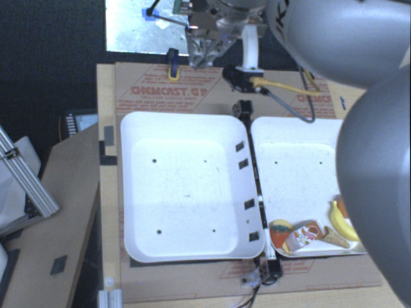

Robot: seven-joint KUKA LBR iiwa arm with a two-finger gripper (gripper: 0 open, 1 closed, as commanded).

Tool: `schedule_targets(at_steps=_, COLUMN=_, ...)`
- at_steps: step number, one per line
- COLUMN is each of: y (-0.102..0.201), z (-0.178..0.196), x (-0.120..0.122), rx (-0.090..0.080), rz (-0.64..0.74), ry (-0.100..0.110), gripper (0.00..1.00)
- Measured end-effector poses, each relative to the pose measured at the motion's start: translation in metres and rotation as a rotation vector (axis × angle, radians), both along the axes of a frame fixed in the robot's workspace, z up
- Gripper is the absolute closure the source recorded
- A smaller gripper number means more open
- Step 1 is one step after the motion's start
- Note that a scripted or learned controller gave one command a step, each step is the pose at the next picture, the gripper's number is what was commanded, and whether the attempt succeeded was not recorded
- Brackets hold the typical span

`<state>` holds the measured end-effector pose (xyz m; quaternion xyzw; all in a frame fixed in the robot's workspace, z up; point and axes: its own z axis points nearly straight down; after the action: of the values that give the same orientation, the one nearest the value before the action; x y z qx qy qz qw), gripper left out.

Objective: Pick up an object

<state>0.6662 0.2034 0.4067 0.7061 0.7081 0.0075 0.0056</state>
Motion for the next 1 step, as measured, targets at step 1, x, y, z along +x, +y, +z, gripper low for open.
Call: schedule_targets(at_steps=1, y=0.0336, z=0.0004, x=-0.0957, rx=-0.001, rz=0.006, ry=0.021, gripper=1.0)
